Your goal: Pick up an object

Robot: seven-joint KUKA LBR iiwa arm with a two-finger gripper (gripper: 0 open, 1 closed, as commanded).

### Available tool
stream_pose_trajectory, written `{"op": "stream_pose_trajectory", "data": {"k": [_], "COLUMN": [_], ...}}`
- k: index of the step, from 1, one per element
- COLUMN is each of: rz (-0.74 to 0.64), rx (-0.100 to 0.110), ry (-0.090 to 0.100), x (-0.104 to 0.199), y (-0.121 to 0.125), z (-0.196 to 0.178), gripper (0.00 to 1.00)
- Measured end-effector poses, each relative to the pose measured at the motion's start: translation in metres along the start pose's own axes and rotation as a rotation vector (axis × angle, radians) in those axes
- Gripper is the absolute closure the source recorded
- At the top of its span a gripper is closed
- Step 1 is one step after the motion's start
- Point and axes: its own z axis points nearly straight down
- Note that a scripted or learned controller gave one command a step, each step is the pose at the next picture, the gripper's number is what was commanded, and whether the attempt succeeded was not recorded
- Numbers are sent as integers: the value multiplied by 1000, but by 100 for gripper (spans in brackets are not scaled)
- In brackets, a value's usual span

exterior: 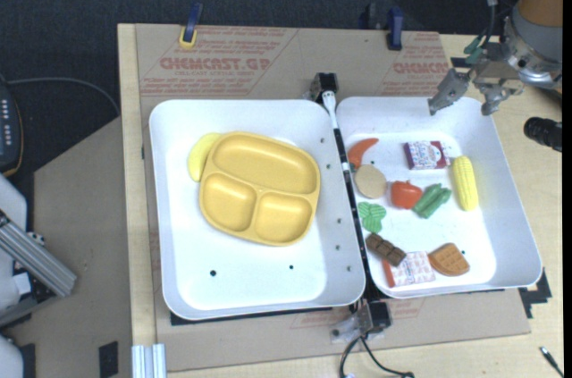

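Ten toy foods in right bin (509,224); one yellow tray (259,189); jaws (465,99) spread, empty.

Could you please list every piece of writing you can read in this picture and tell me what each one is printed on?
"CHEMCAST GP": printed in red on the brown board behind the left bin; it repeats, partly cut off, behind the right bin.
Red and white packet: print too blurred to read.
Second packet at the front: print too small to read.

Camera view: fixed above the bench (268,46), looking down at a slant.
Coverage: both bins, moderately near; arm from right.
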Motion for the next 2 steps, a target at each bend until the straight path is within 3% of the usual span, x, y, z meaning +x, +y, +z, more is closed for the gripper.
{"op": "stream_pose_trajectory", "data": {"k": [1, 2], "rz": [-2, -2], "rx": [-12, -5], "ry": [-2, -1], "x": [0, -1], "y": [2, 4], "z": [-7, 57], "gripper": [0, 0]}}
